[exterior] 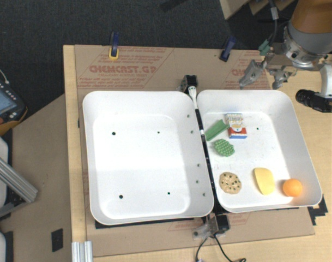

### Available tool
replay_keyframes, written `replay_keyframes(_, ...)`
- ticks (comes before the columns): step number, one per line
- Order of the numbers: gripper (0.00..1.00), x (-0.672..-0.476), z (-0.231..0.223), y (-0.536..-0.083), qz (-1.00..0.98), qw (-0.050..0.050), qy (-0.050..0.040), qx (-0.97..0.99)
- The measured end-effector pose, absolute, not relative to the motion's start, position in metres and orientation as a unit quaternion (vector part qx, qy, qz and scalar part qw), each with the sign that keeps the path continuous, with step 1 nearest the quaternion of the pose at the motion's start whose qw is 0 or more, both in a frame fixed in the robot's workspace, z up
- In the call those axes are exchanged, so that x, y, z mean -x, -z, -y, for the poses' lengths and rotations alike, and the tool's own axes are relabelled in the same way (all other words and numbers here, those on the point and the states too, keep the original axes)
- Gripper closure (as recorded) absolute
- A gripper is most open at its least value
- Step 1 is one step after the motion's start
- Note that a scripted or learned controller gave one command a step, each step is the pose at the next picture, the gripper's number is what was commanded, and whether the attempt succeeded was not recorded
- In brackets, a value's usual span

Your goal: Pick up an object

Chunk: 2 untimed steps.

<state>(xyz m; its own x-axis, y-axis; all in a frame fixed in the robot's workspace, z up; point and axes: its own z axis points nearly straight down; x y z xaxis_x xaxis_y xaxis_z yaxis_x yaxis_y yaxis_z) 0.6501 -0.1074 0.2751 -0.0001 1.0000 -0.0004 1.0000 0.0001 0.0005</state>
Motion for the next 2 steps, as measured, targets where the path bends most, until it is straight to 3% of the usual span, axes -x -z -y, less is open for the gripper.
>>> replay_keyframes(1, 0.00, -0.5992, 0.1418, -0.3657, -0.705, 0.005, -0.0021, -0.709)
replay_keyframes(2, 1.00, -0.6013, 0.1392, -0.3702, -0.707, 0.003, -0.0010, -0.707)
